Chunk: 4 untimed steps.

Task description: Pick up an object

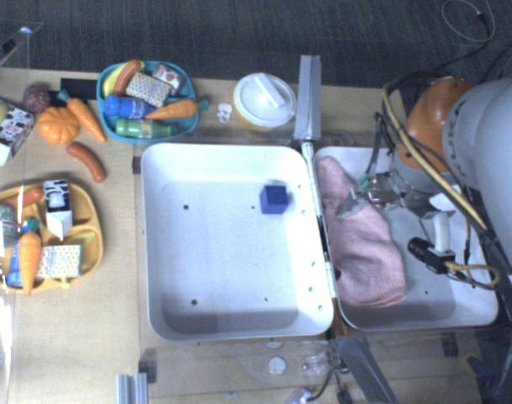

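Observation:
A small blue cube (274,199) lies in the left white bin (197,310), near its upper right corner. A pink cloth (363,247) lies bunched along the left side of the right bin (458,310). My gripper (361,197) hangs low over the upper part of the pink cloth, pointing left, with the grey arm and its orange band (429,116) behind it to the right. The arm and its cables hide much of the right bin's right half.
A thin grey divider (307,99) stands above the gap between the bins. Left of the bins sit a blue bowl (146,99) and a yellow plate (41,238) of toy food, loose toy vegetables, and a white lidded cup (264,99).

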### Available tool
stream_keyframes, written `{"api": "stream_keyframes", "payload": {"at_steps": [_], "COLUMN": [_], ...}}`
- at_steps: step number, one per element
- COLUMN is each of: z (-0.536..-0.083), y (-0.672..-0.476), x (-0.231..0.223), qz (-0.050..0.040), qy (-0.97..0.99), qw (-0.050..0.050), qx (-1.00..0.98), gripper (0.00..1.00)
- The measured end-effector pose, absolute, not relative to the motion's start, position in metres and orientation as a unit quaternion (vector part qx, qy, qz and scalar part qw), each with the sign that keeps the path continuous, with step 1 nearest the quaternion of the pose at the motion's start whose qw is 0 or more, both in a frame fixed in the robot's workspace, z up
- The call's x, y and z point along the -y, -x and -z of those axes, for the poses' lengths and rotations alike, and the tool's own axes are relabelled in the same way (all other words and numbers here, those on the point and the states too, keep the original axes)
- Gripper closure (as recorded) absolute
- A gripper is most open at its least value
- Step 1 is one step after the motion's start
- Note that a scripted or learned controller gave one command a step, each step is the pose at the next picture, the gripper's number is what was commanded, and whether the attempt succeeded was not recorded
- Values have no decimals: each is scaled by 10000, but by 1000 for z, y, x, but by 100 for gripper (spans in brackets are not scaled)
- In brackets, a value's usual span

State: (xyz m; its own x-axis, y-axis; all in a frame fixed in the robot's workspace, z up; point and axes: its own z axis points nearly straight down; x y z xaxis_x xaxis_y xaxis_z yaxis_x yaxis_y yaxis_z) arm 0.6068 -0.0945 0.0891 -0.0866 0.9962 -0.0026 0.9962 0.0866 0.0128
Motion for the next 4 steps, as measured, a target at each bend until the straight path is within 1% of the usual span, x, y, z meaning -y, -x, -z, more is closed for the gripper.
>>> {"api": "stream_keyframes", "payload": {"at_steps": [1,2,3,4], "z": [-88,-89,-88,-100], "y": [-651,-585,-636,-639], "x": [124,175,203,201], "qz": [-23,-22,-15,-29], "qy": [-6607,-6688,-6236,-6204], "qw": [43,49,37,63], "qx": [-7507,-7434,-7817,-7842], "gripper": [0,0,0,100]}}
